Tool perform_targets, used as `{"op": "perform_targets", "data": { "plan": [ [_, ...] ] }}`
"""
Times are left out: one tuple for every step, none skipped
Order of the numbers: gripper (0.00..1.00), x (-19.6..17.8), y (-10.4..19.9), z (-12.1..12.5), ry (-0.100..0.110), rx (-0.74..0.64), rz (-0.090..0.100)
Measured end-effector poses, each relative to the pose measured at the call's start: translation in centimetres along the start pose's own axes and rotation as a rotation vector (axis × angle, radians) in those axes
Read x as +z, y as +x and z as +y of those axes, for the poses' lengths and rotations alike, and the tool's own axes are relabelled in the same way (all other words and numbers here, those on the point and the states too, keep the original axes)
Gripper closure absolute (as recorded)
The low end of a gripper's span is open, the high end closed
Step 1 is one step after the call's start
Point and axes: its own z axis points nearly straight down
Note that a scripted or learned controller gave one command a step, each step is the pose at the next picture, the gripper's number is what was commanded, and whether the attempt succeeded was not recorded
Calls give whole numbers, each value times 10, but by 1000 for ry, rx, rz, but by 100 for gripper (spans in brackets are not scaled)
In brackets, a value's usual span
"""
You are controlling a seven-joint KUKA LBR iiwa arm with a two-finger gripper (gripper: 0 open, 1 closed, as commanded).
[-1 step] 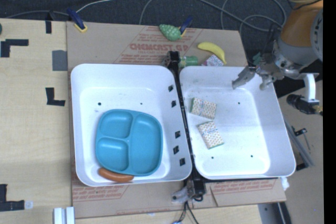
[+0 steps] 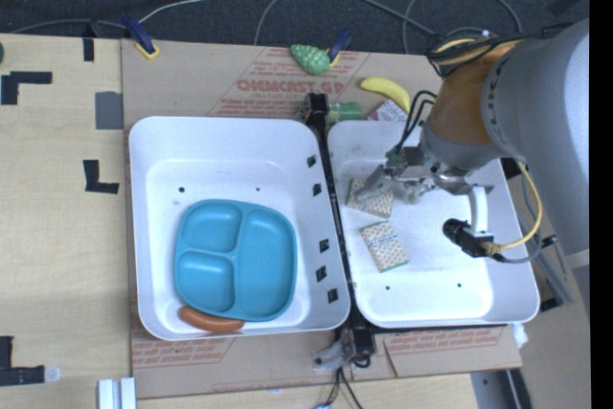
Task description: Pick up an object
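Note:
My gripper (image 2: 388, 182) reaches down into the right bin (image 2: 479, 302) from the right, its metal fingers low over a patterned square packet (image 2: 372, 200) near the bin's left wall. A second packet of the same kind (image 2: 385, 246) lies just below it, apart from the fingers. The grey arm with its orange band (image 2: 460, 105) covers the bin's upper right part. In the left bin (image 2: 158, 148) a blue divided plate (image 2: 235, 259) lies flat, with an orange sausage-shaped toy (image 2: 211, 321) at its lower edge.
Behind the bins on the cardboard lie a yellow banana (image 2: 385, 92) and a green toy (image 2: 309, 57). A black divider with clips (image 2: 330, 215) runs between the bins. Cables trail over the back of the bench.

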Motion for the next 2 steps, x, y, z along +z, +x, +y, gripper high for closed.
{"op": "perform_targets", "data": {
  "plan": [
    [0, 10, 13, -50, -3, 2, -3],
    [0, 6, 13, -1, 2, 1, -2]
  ]
}}
